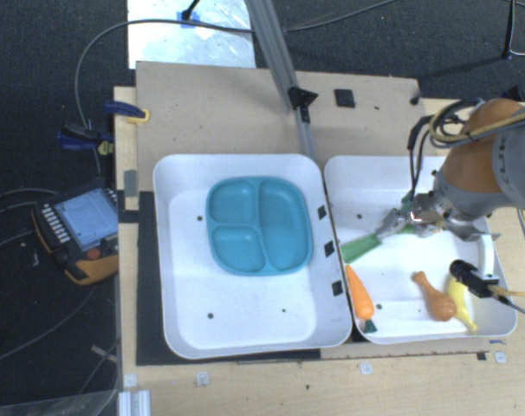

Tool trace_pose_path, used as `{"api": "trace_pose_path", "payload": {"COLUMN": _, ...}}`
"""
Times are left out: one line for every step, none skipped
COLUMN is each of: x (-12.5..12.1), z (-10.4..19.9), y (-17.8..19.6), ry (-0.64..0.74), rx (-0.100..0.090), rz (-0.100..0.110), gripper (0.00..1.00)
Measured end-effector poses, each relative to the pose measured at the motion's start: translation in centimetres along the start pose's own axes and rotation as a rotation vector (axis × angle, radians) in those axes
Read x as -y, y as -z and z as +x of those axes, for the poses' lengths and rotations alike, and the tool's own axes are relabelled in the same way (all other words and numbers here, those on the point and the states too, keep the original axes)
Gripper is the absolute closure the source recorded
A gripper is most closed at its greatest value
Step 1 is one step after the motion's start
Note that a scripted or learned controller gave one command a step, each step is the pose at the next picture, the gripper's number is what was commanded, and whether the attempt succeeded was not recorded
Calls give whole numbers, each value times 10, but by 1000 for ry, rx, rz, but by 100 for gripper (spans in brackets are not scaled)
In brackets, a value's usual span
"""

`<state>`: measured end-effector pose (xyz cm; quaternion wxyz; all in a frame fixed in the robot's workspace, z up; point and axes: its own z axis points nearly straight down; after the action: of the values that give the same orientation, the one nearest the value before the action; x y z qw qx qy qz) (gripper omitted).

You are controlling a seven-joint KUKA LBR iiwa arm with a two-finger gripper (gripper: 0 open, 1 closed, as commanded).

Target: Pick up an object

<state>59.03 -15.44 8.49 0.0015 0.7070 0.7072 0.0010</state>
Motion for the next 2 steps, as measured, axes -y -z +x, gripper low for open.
{"api": "trace_pose_path", "payload": {"x": -3, "z": 0, "y": 14, "ry": 0, "rx": 1, "rz": -8, "gripper": 100}}
{"api": "trace_pose_path", "payload": {"x": -8, "z": 4, "y": 78, "ry": 5, "rx": 1, "rz": -4, "gripper": 100}}
